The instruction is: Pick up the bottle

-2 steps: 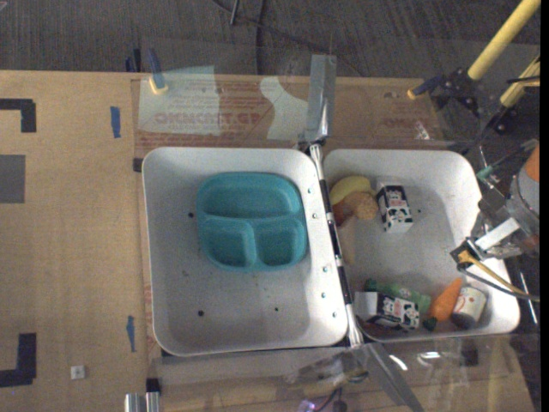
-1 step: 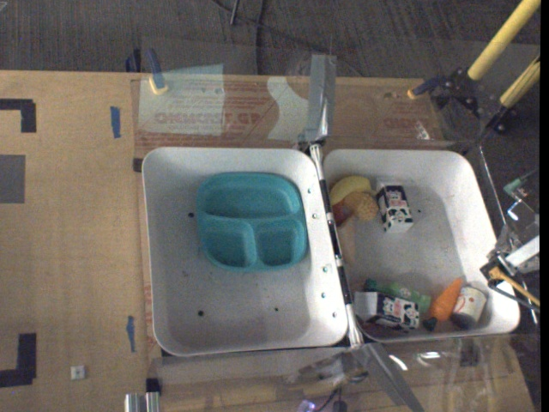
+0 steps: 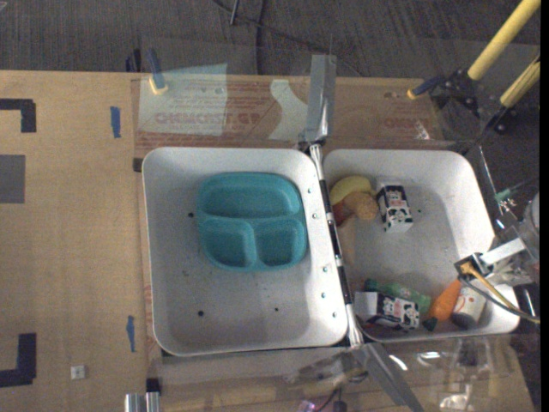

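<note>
White right-hand bin [image 3: 480, 187] with the bottle [image 3: 455, 299], orange-capped, lying in its near right corner beside a green carton [image 3: 403, 294]. The gripper [image 3: 489, 263] hangs just above and beside the bottle; its aperture cannot be told. Judged stage: approach only, with grasp and lift both outstanding.

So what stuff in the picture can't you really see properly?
- The gripper, camera view: cut off by the right edge, so its jaws cannot be read.
- The bottle, camera view: orange, but too small and blurred to read any label.
- The item beside it: partly behind the gripper's cable, so unclear what it is.
- The yellow piece in the right bin: partly hidden behind the brown lump.
</note>
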Robot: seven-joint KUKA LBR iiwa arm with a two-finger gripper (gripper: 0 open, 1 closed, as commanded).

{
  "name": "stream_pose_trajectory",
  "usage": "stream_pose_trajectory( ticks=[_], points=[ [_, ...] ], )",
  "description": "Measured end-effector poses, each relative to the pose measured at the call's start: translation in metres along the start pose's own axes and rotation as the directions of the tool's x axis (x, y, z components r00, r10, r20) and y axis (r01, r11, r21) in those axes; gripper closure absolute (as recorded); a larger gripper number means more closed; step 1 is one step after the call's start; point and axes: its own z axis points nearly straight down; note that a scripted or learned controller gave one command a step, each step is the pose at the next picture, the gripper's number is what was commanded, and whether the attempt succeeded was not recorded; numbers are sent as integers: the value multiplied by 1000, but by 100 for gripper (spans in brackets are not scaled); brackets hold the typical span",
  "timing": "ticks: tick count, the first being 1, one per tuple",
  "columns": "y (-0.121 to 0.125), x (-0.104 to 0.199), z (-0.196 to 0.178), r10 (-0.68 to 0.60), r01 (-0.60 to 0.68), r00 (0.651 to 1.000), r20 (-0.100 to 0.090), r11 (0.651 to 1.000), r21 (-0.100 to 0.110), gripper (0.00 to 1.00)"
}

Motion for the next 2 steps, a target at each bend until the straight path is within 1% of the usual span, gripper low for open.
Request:
stream_pose_trajectory(
  ticks=[1, 2],
  points=[
    [-33, 17, -39, 252, -252, 968, -2, 968, -4, 100],
    [-9, 4, -36, 256, -256, 967, -2, 967, -5, 100]
  ],
)
